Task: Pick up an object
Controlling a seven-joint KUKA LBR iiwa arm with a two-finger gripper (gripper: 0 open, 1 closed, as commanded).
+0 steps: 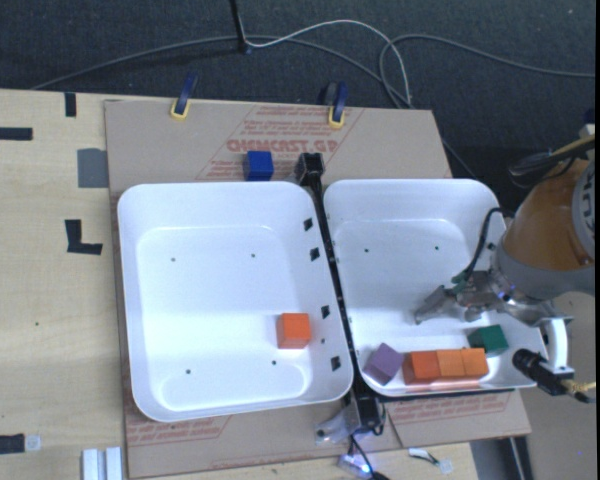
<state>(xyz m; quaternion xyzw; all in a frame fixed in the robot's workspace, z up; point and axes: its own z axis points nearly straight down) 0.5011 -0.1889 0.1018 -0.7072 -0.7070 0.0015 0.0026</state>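
Note:
My gripper [448, 304] hangs low over the right bin [400, 203], near its front right part, on the grey arm with the orange band [545, 230]. Just right of and below it lies a green block [490, 339]. Along the bin's front wall sits a long orange block [445, 366], with a purple block [383, 362] at its left end. Nothing is visibly held by the gripper. An orange cube [294, 330] rests in the left bin [155, 213], toward its front right.
A blue cube [259, 164] sits on the cardboard behind the bins, beside a black clip [309, 168] at the bins' shared edge. Cables run across the dark floor at the back. The arm's body covers the right bin's right wall.

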